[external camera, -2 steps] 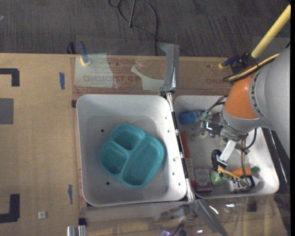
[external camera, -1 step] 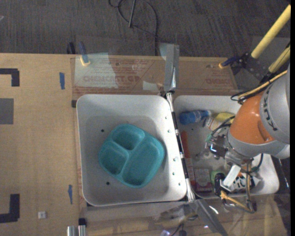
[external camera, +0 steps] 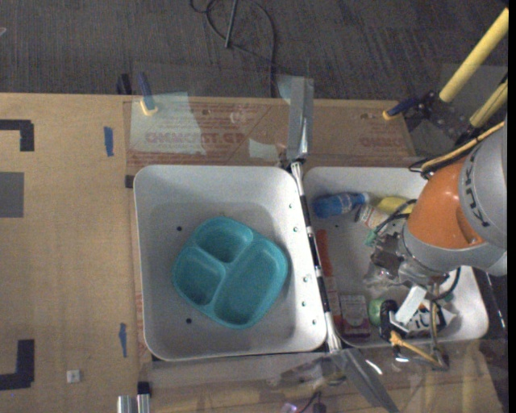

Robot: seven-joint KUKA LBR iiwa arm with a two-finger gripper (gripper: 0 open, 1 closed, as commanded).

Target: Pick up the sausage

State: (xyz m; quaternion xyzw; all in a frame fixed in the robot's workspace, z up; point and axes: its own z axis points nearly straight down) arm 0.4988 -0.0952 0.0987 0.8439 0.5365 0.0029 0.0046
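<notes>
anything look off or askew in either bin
Nothing looks spilled or broken. The teal plate lies turned at an angle to the walls of the left bin. In the right bin, a blue bottle lies on its side near the far wall, among crowded items.

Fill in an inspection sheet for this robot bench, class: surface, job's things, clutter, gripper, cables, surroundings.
Surface: tan bench bearing two white bins, left bin and right bin.
Job's things: slim reddish piece by the right bin's left wall, possibly the sausage; apart from the gripper.
Clutter: teal divided plate in left bin; blue item and green item in right bin.
Gripper: over the right bin, among its clutter.
Cables: dark cable on the floor.
Surroundings: grey carpet; blue tape on bench.
</notes>
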